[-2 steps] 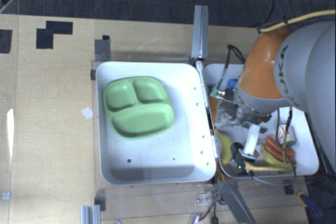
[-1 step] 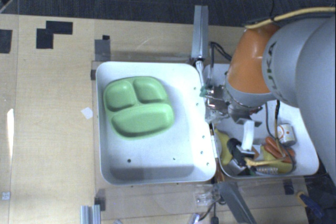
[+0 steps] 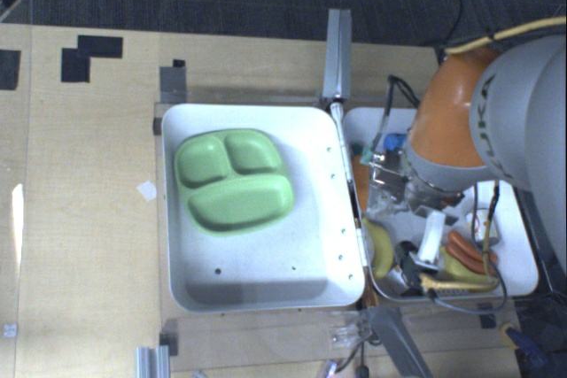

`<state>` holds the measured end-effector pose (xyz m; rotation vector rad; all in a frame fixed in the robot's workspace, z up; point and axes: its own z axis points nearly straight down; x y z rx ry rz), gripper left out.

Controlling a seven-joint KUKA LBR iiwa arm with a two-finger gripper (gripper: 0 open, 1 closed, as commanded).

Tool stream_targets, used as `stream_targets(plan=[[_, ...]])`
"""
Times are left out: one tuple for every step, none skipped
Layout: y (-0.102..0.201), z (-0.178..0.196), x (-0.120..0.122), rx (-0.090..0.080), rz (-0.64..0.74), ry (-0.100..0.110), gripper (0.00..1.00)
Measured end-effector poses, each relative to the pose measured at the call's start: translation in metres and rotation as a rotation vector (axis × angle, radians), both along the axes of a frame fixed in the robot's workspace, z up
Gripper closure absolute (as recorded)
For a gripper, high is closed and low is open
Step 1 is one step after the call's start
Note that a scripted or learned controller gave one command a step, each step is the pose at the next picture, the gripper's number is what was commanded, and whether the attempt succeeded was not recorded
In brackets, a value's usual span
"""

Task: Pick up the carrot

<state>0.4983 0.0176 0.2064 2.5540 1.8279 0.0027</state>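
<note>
Gripper (image 3: 409,206) low over right bin (image 3: 523,268); open or closed, cannot tell. Carrot (image 3: 467,250) just beside it, near right.

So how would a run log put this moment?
arm: over right bin | gripper: low in that bin | carrot: lying apart from gripper | left bin: green plate

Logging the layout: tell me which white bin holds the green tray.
The left bin: the green divided tray lies in it. The right bin sits under the arm.
</note>
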Motion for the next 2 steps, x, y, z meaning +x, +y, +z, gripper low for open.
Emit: stream_targets(plan=[[-0.055,-0.023,-0.007,0.001,-0.273,0.002,1.00],[-0.104,0.012,-0.010,0.000,-0.398,-0.001,1.00]])
